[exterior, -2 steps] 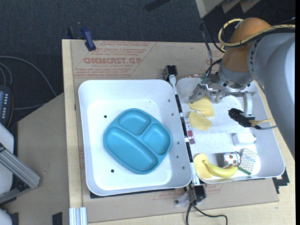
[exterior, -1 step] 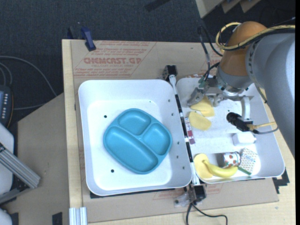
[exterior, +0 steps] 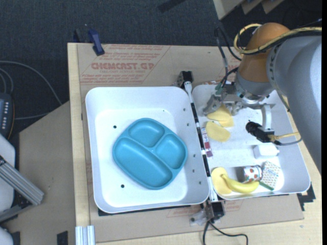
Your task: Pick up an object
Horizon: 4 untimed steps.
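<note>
- My two-finger gripper (exterior: 223,104) hangs low over the far end of the right-hand shallow white bin (exterior: 301,177), reached in from the right on my grey arm with the orange band (exterior: 263,45); the metal tip lies just above the upper pale yellow chip-shaped piece (exterior: 221,117); whether my tool is spread or closed I cannot tell, and nothing can be seen clamped in it.
- Candidate objects, all in the right-hand bin: the upper pale yellow piece at the tip; a second pale yellow chip-shaped piece (exterior: 218,132) just nearer the camera, close beside the first; a small white block (exterior: 265,150) further right; a yellow plastic banana (exterior: 232,184) and a small red-and-white printed can (exterior: 251,174) at the near end.
- The left-hand shallow white bin (exterior: 97,106) bears a blue three-compartment plastic plate (exterior: 149,152), well apart from my tool; I judge it out of play.
- Step in hand, as I judge it: descent onto the upper yellow piece; to do it well I should centre on that piece alone; straddle its narrow width; keep clear of the bin's dividing wall and of the neighbouring piece; go fully down before closing, since a thin flat thing slips easily; lift straight.
</note>
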Available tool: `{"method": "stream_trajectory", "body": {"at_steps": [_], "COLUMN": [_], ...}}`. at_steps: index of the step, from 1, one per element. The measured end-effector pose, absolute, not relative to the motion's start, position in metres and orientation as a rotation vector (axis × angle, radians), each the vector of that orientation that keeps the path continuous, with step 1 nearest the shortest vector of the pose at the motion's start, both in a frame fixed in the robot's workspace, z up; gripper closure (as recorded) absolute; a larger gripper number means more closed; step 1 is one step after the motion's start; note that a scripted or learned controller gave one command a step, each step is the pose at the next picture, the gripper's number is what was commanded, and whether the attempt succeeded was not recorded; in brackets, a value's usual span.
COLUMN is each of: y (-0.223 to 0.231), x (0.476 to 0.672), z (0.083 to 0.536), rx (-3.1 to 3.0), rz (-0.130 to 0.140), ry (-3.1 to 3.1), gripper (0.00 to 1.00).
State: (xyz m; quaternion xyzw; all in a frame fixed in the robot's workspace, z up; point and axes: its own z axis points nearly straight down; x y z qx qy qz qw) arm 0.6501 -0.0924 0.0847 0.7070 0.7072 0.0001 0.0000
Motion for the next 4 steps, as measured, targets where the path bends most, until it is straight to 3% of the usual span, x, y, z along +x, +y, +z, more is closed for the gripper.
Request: {"method": "stream_trajectory", "body": {"at_steps": [1,2,3,4], "y": [-0.093,-0.093,-0.092,-0.092], "x": [0.652,0.652,0.656,0.658], "z": [0.097,0.097,0.085,0.097], "rx": [2.218,2.218,2.220,2.215], "rz": [0.006,0.006,0.001,0.008], "ry": [2.217,2.217,2.221,2.217], "gripper": [1.00,0.00,0.00,1.00]}}
